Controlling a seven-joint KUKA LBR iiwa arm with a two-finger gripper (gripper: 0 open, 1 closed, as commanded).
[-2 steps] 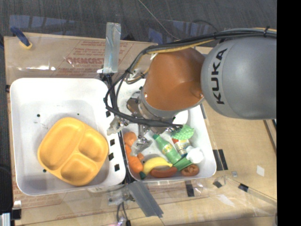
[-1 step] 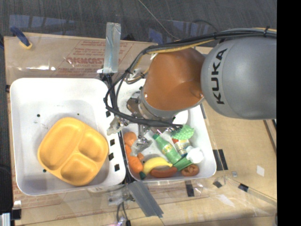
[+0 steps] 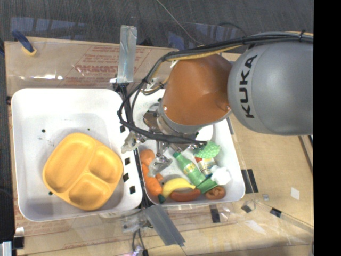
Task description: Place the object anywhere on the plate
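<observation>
Plate (image 3: 82, 171) of yellow plastic, with three shallow compartments and rounded corners, lies in the left white bin (image 3: 26, 111), well to the left of the pincer (image 3: 162, 161) and slightly lower in the camera view. It sits a little turned, near the front right part of that bin, and nothing lies on it.

The arm (image 3: 266, 87) comes in from the right, grey with an orange band (image 3: 194, 95), and it hangs over the right white bin (image 3: 237, 169). The pincer points down into this bin, at its left half. Its metal parts are seen under the orange band, but the wrist and black cables (image 3: 130, 103) cover much of it, so I cannot tell if it is spread or pressed together, or if it pinches something.

Toy food lies in a heap directly around the pincer and to its right. A carrot (image 3: 153, 184) is just below it, and an orange piece (image 3: 146, 157) is just to its left. A banana (image 3: 177, 185) and a brown sausage (image 3: 185, 195) are lower and to the right. A green bottle (image 3: 187, 167) lies tilted just to the right, and a green leafy piece (image 3: 208, 150) is further right beside it. A small white thing (image 3: 221, 176) is near the right wall of the bin.
</observation>
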